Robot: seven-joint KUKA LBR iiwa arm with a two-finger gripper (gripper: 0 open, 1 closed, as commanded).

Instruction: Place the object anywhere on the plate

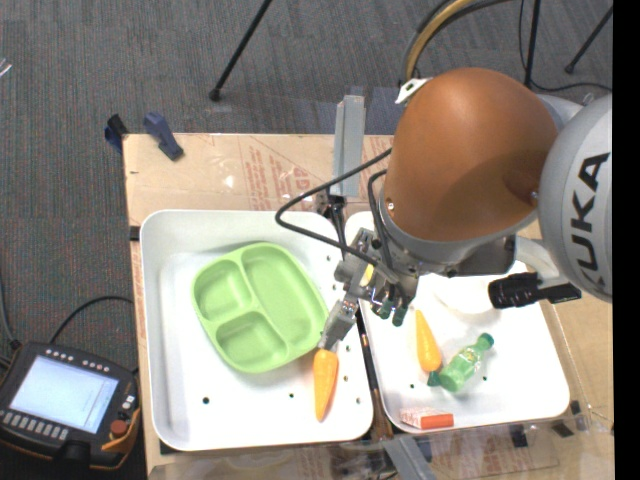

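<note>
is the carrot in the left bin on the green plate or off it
Off it. The carrot lies on the bin floor just beside the green plate, near its lower right corner.

— Where's the arm (480, 168)?

— Reaching in from the right, its orange band (465, 153) bulging large toward the camera, grey body behind it at the right edge.

— And the wrist?

— Tucked under the band, angled down and to the left, cables looping around it.

— The gripper (338, 326)?

— Slanting down-left from the wrist — slim, its tip pointing low; whether the fingers are apart can't be made out.
</note>
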